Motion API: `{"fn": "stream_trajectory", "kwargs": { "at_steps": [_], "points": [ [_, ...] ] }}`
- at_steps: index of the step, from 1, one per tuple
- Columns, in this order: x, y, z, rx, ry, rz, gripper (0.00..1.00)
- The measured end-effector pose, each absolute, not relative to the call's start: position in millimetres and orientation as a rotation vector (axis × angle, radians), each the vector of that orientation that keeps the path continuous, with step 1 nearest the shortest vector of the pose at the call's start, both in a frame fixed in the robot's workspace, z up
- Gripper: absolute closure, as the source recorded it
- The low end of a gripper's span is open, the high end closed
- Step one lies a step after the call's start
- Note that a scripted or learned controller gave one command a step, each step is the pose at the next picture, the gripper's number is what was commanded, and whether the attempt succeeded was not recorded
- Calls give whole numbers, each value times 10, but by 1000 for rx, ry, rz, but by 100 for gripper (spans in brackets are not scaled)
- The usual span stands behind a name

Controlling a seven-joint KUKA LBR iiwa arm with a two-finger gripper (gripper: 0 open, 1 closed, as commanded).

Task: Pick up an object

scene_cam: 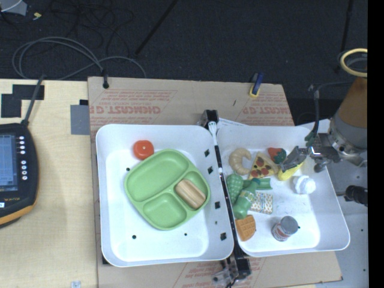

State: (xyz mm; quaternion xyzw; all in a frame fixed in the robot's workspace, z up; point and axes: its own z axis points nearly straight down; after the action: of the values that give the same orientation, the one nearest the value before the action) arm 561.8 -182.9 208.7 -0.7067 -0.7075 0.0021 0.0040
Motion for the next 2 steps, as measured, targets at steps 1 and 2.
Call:
{"fn": "stream_trajectory", "kwargs": {
  "at_steps": [1,2],
  "points": [
    [5408,566,1822,-2194,-2228,8,0],
    [5422,460,1892,-2210,-2213,24,100]
  ]
}}
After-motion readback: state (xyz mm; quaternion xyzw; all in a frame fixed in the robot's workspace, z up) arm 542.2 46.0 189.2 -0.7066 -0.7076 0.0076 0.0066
